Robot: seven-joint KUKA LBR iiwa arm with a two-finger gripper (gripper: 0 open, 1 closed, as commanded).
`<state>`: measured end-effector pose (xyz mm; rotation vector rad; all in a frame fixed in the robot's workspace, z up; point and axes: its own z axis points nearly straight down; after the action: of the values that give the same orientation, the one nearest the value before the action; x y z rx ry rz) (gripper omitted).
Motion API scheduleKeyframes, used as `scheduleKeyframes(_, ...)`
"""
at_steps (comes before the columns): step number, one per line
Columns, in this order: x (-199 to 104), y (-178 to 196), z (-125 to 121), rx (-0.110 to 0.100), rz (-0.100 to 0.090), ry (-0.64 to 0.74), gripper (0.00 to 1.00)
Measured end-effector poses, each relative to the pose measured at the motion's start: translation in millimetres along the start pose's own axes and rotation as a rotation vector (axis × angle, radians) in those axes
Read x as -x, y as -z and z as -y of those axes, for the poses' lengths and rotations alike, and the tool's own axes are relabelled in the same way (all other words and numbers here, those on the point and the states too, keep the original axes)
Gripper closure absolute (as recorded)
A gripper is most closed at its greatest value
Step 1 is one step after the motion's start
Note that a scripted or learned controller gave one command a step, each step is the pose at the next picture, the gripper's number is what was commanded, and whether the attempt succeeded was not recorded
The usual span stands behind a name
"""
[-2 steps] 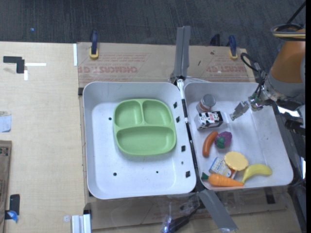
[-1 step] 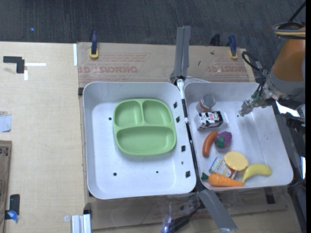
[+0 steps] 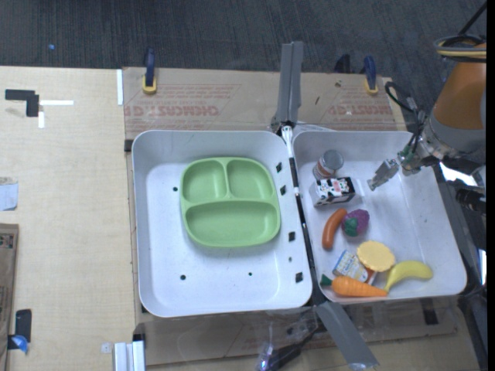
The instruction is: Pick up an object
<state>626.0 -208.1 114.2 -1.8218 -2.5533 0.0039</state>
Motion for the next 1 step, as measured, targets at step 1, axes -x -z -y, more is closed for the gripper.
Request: scheduleKeyframes(1, -46.4, -26.1, -25.1, 0.001, 0.001, -0.046, 0.00)
